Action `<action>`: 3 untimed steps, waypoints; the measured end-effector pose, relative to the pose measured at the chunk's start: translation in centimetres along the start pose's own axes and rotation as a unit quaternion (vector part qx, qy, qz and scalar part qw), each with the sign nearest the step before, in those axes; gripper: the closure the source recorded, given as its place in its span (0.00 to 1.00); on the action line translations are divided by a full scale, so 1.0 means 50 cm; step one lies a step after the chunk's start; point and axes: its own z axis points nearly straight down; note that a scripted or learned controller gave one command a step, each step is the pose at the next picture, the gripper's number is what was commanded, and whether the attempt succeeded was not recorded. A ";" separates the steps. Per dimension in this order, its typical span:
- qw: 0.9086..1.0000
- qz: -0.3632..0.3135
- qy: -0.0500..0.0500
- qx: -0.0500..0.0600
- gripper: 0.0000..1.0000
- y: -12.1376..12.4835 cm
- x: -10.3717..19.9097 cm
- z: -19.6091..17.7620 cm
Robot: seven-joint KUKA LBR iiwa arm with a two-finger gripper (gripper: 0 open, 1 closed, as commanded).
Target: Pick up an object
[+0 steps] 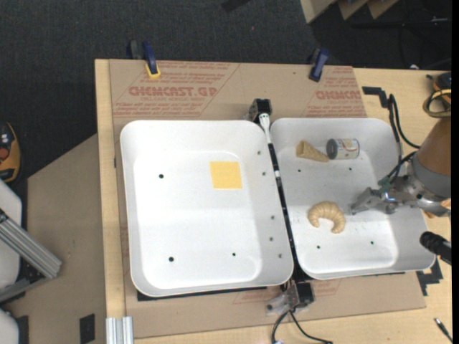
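Note:
A tan croissant [328,216] lies in the right bin [380,256], near its middle. Farther back rest a beige cone-shaped piece [310,151] and a small grey-and-white can [343,148] on its side. A flat yellow square [226,175] sits in the left bin [143,213]. My gripper [366,201] reaches in from the right, low over the right bin, with its tips a short way right of the croissant and apart from it. Nothing shows between the fingers.
The two white bins meet at a black hinge strip [276,185] on a brown board [215,84] held by blue and yellow clamps [150,59]. Cables [391,113] run along the right bin's far right corner. Dark carpet surrounds the bench.

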 end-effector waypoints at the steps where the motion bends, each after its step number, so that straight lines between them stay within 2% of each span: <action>1: 1.000 -0.002 -0.004 -0.002 1.00 0.006 0.002 -0.020; 2: 1.000 -0.002 -0.005 -0.004 1.00 0.007 0.002 -0.040; 3: 1.000 0.000 -0.003 0.001 1.00 -0.097 -0.002 0.004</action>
